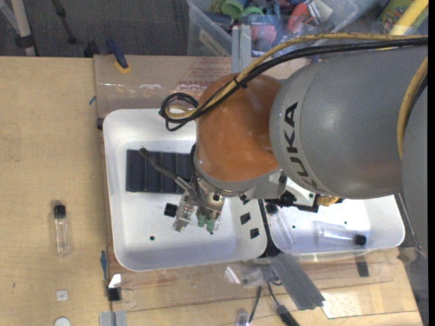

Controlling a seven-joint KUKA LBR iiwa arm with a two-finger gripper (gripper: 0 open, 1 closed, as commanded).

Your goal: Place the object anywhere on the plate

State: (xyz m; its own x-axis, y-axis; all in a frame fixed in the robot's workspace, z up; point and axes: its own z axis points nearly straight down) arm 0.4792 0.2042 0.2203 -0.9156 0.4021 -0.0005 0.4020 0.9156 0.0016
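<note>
Looking down from the fixed camera, you see the grey arm (353, 107) reaching in from the right, its orange band (234, 134) hanging over the seam between the two white bins. The gripper (194, 217) sits low over the left bin (122, 243), near the middle of its floor. From this angle you cannot tell whether it is spread or pressed together, and you can see nothing held in it.

The dark ribbed plate (153, 172) lies flat in the upper half of the left bin, its right end hidden under the wrist. A small black piece (170, 209) rests on the white floor just below the plate's lower edge and just left of the gripper; whether the two touch is not clear. It is off the plate.

In the right bin (380, 240) a clear vial with a black cap (340, 235) lies on its side, well apart from the plate. You cannot tell from the view alone which of these two is the object to be placed.

Outside the bins, a second clear vial (61, 228) lies on the wooden bench (41, 128) at far left, and a clear tub of coloured toys (272, 9) stands behind the bins. Black and yellow cables (204, 104) loop over the wrist.
</note>
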